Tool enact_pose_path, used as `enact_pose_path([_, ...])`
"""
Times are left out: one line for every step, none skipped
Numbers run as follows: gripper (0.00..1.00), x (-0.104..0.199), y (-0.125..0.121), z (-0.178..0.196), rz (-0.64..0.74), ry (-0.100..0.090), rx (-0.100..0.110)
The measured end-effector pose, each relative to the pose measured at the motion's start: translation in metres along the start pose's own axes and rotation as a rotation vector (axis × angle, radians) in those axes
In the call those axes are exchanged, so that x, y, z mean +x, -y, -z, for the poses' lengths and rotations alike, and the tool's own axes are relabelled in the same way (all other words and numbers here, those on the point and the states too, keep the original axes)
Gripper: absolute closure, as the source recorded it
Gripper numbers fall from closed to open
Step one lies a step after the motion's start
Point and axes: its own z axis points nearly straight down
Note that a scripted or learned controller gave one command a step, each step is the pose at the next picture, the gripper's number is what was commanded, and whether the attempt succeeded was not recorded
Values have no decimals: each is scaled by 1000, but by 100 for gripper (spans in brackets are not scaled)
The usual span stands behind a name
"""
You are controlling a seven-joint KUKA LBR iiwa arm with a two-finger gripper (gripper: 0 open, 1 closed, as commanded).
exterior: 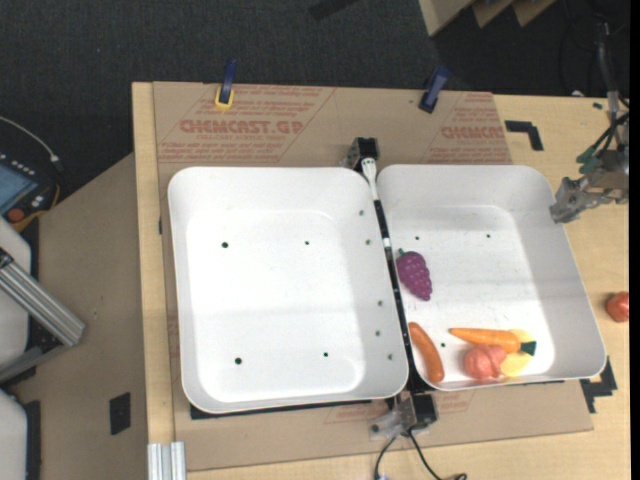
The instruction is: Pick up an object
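Note:
The right bin holds several toy foods. A purple bunch of grapes lies near its left wall. Along the front, an orange-red sausage-shaped piece lies at the left corner. To its right is a carrot with a dark green tip. Just in front of the carrot, a pink lump touches a small yellow piece.
The left bin stands beside the right one on a cardboard sheet. A small orange-red object lies on the bench right of the bins. A grey metal fitting with cables sits by the right bin's far right corner.

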Motion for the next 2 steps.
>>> enact_pose_path([100, 23, 41, -5, 0, -2, 2])
enact_pose_path([100, 95, 82, 9, 5, -4, 1])
